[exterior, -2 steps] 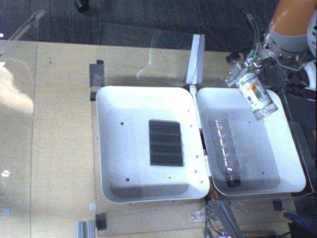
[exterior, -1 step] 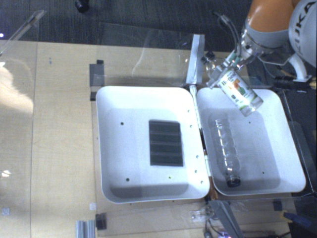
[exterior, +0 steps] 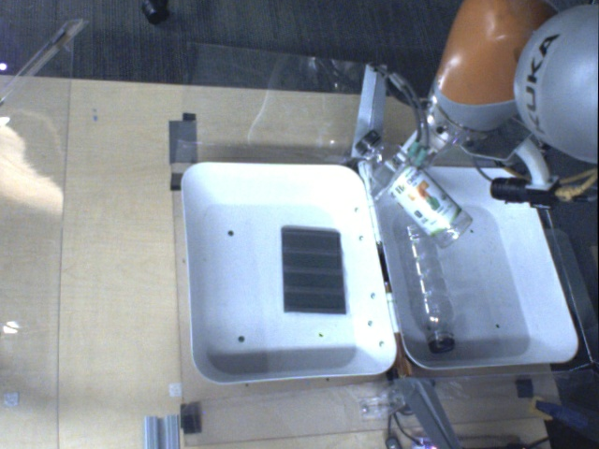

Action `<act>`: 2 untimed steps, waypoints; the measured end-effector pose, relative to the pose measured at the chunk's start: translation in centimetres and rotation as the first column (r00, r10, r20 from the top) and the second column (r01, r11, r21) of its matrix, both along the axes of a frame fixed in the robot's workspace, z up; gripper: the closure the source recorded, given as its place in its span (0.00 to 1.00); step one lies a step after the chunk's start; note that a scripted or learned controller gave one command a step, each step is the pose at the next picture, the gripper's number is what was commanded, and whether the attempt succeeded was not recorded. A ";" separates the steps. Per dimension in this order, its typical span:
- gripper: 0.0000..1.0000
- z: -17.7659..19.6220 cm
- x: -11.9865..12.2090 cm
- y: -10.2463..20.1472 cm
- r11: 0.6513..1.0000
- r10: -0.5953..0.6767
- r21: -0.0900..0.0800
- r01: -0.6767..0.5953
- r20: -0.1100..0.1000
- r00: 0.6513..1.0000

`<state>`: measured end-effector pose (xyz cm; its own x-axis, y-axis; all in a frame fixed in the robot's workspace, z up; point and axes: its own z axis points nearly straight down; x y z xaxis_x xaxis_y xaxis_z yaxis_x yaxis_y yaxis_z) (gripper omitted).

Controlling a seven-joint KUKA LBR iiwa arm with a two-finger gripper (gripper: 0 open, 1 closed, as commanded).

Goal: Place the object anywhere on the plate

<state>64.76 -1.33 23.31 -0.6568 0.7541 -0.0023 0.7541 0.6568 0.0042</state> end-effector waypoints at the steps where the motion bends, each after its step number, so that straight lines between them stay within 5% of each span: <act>1: 1.00 -4.8 -2.6 6.4 0.977 0.211 0.000 -0.211 0.001 0.977; 2: 1.00 1.7 -3.0 2.4 0.879 0.477 -0.005 -0.477 0.006 0.879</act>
<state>61.76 1.04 25.03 -0.9368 0.3496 -0.0096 0.3496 0.9369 0.0053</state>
